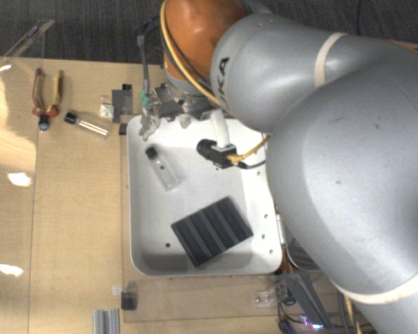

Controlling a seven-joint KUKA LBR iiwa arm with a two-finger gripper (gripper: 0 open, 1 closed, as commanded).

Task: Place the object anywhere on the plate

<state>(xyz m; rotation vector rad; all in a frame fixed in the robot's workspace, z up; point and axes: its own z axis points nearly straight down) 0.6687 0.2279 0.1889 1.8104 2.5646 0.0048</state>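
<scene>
We locate the end effector (148, 125) at the bin's (143, 252) far corner; its state cannot be determined. The clear vial (161, 167), presumably the object, lies in the bin, apart from the ridged black plate (211, 230). Placement remains outstanding.

A pale wooden tabletop (63, 214) fills the left side, with bright patches of glare on it. Beyond its far edge lies dark grey carpet floor (90, 12).
</scene>
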